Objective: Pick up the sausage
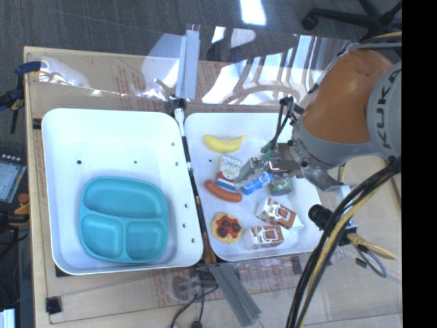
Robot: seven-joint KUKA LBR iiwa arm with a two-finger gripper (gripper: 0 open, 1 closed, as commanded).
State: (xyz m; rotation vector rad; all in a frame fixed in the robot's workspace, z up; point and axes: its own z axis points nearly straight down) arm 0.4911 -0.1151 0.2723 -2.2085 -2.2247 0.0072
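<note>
The sausage (223,192) is a small red-brown link lying in the right bin (205,128), left of centre, just below a red, white and blue packet (229,168). My gripper (261,171) hangs low over the middle of that bin, to the right of the sausage and slightly above it. Its fingers sit over a blue-wrapped item (255,183), and the sausage lies apart from them.
A banana (224,143) lies at the back of the right bin. A small pizza (227,228) and two cartons (276,213) (266,236) sit near its front. The left bin (109,125) holds a teal divided tray (124,219). The arm's orange-banded body (348,104) looms over the right bin's far side.
</note>
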